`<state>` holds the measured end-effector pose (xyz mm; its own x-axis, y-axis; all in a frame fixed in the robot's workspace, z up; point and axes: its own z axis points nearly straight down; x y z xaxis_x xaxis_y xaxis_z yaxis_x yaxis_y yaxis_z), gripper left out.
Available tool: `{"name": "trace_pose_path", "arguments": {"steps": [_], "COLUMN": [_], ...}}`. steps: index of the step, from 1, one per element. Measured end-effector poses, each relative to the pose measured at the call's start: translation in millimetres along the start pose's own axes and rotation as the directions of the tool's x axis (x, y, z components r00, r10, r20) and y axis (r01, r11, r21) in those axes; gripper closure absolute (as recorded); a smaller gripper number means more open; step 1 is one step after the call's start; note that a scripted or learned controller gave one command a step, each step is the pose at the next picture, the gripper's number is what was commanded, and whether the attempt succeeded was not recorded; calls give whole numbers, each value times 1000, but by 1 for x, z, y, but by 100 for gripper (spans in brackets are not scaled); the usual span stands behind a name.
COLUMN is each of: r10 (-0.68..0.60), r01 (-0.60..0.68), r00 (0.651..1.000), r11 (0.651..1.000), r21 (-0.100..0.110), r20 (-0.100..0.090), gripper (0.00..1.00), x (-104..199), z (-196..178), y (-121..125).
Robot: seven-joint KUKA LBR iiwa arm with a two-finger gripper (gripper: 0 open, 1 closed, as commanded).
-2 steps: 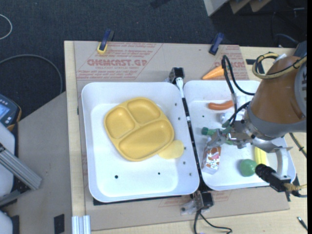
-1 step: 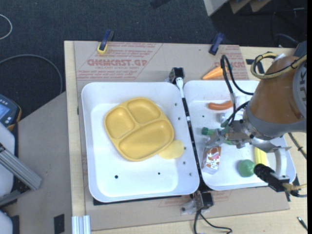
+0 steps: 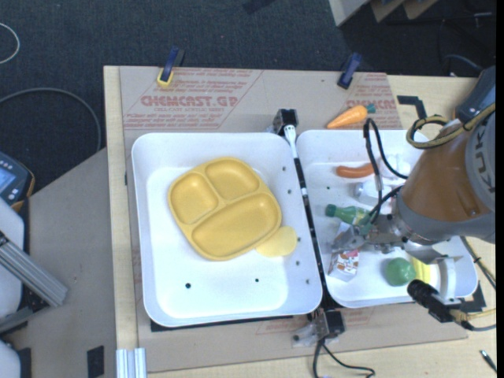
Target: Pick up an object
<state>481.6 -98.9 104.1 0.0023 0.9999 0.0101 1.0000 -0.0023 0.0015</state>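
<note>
We see the gripper [image 3: 357, 240] low over the right bin [image 3: 465, 288], close to that bin's left wall. We cannot tell if it is squeezing something or hanging loose, because grey parts and wires hide its tip. One green bottle [image 3: 346, 213] lies flat just behind the gripper, almost touching it. Its long side runs left to right, and its thin end points left, away from the arm. One small red and white carton [image 3: 344, 264] lies just in front of the gripper, a bit to the left. One green ball [image 3: 398, 270] sits in front of it on the arm's side. One orange sausage shape [image 3: 356, 170] lies farther behind the gripper, past the bottle. One carrot [image 3: 349, 116] lies outside the bin, farther back still. Well to the left of the gripper, the left bin [image 3: 150, 235] holds one yellow plate [image 3: 224, 207] with three parts and one pale yellow round piece [image 3: 279, 242] touching it. We count two bins and two clips [image 3: 168, 68] at the far edge.
</note>
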Motion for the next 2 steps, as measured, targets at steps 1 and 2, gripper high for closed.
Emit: {"name": "trace_pose_path", "arguments": {"steps": [1,2], "r10": [-4,-11], "r01": [4,11], "r00": [1000,1000], "r11": [1000,1000], "r21": [-14,-13], "r20": [9,11], "gripper": [100,100], "x": [0,46], "z": [-16,-85], "y": [3,86]}}
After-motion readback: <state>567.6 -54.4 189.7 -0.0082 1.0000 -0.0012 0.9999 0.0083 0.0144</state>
